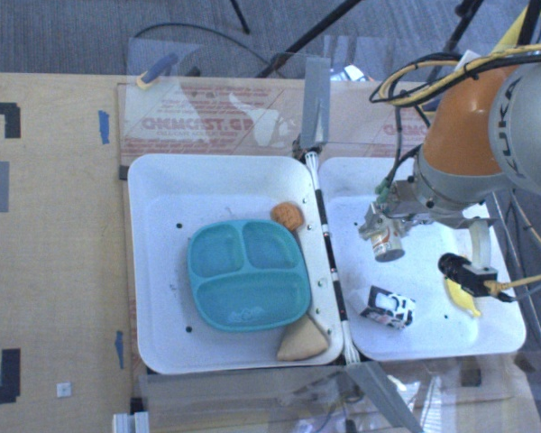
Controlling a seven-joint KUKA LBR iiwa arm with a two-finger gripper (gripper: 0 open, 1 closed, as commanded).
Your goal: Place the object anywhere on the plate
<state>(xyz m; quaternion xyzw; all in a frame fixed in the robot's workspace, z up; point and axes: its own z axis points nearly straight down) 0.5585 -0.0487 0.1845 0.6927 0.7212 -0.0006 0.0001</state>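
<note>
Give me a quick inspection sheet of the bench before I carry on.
Surface: two white bins, left bin and right bin, side by side.
Job's things: teal plate in left bin, nothing on it.
Clutter: orange ball and tan wedge beside the plate; black-and-white toy and banana in right bin.
Gripper: gripper over right bin, grasp unclear.
Cables: yellow and black cables along the arm.
Surroundings: tripod legs on grey floor; blue tape on the bench.
</note>
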